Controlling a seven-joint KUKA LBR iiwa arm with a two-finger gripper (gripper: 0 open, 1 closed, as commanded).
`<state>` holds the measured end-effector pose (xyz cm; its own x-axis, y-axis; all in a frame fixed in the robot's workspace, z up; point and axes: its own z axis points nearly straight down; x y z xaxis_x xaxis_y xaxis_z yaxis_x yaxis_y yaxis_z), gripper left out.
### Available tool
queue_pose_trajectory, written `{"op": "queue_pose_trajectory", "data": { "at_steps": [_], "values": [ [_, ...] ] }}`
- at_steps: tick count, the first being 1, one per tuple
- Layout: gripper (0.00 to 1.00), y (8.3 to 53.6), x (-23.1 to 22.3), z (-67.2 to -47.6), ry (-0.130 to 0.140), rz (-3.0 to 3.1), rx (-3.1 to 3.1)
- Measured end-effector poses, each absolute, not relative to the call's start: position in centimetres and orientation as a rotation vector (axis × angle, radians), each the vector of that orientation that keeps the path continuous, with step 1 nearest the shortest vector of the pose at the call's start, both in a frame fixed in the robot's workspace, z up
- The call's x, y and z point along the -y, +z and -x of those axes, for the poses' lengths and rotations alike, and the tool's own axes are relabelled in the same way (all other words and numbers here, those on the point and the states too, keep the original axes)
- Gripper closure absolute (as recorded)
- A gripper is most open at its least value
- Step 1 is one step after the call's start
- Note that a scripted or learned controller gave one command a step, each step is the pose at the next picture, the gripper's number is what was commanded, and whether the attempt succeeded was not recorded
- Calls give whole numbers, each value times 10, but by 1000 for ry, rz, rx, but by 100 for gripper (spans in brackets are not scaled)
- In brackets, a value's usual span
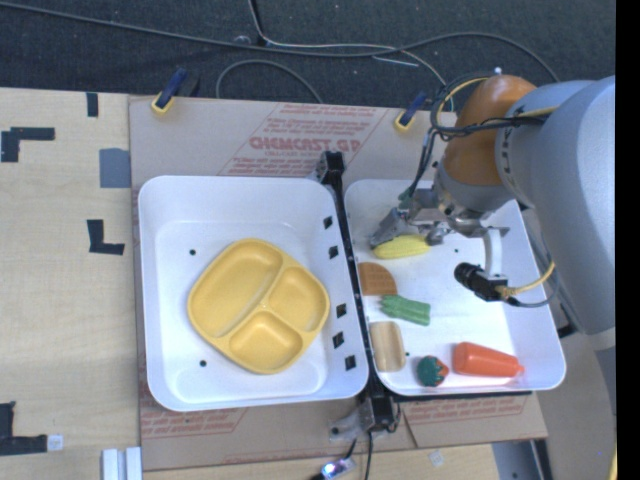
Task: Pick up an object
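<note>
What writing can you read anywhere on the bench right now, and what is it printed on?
Red print on the cardboard sheet under the bins: one large line and smaller lines around it, all too blurred to read for sure.
Black marks on the wooden bench top: plain shapes, not letters.
Yellow divided plate, white bins, toy foods: no text.

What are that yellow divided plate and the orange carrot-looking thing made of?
The yellow divided plate looks like moulded plastic: one even colour, rounded compartment walls, a soft sheen. The orange carrot seems to be toy plastic too, smooth and evenly coloured with a light glint, though rubber or foam cannot be ruled out from this view.
</note>
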<state>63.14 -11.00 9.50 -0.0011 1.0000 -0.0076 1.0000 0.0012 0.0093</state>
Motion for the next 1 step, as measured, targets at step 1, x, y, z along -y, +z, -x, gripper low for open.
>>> {"op": "queue_pose_trajectory", "data": {
  "at_steps": [1],
  "values": [
    [100, 112, 110, -635, 11, -2204, -2210]
  ]
}}
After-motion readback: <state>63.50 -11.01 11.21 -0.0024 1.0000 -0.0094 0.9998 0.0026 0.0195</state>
